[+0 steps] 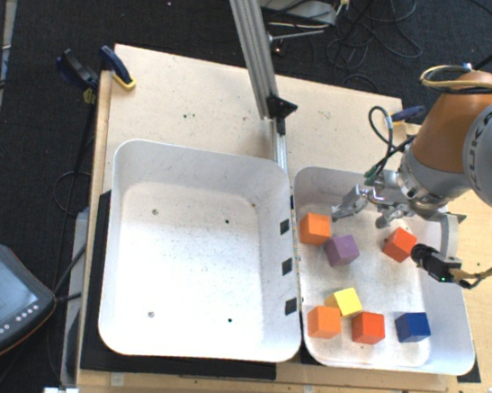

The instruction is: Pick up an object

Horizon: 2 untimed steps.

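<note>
The pincer (373, 209) is being held apart over the right bin (446, 355), so the purple cube (342, 249) could be missed.

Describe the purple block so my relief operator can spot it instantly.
Look in the right-hand white bin, toward its upper middle, just below the gripper. The purple block sits there beside an orange block on its left. It is the only purple piece.
</note>
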Available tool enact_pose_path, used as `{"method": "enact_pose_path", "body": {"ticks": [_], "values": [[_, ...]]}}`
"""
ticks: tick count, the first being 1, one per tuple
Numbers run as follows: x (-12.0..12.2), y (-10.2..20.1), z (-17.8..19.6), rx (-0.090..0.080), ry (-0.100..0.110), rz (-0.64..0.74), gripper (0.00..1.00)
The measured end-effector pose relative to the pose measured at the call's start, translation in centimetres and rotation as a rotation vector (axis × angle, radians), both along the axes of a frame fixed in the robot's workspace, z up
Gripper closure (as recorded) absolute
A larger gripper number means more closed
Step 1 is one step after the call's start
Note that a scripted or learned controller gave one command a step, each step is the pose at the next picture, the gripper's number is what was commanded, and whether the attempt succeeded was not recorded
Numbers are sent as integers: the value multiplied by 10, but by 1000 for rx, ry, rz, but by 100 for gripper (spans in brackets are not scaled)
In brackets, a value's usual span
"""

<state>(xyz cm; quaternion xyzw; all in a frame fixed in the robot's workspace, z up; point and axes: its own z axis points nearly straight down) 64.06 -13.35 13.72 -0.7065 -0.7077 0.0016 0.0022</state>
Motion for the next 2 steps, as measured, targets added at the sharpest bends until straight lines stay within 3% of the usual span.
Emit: {"method": "enact_pose_path", "body": {"ticks": [1,2], "values": [[2,-2,-39,-5,-13,-3,0],[1,-1,-30,-4,-10,-4,100]]}}
